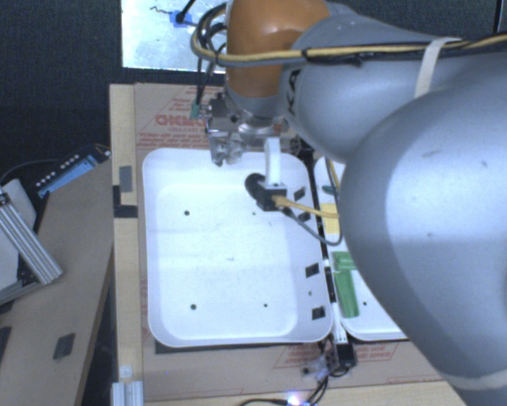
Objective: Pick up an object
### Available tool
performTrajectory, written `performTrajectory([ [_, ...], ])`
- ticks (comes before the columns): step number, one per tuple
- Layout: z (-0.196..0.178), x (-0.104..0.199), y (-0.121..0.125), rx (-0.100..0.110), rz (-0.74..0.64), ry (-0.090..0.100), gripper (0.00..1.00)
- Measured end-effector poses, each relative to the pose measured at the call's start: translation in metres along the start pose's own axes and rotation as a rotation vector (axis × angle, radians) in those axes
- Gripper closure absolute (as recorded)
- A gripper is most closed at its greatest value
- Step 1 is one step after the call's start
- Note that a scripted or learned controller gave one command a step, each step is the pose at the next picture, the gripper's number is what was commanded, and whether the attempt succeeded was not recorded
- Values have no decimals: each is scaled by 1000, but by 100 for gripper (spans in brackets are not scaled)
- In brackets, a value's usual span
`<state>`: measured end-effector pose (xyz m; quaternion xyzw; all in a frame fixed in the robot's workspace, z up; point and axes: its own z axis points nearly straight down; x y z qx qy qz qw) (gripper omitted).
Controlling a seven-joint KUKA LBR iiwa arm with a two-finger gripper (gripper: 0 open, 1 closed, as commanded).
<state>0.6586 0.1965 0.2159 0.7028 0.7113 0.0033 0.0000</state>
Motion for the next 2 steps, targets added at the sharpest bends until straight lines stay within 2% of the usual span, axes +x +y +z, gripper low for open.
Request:
performTrajectory([
  [1, 8, 40, 11, 2, 5, -2, 100],
  [2, -5, 38, 11, 1, 6, -4, 100],
])
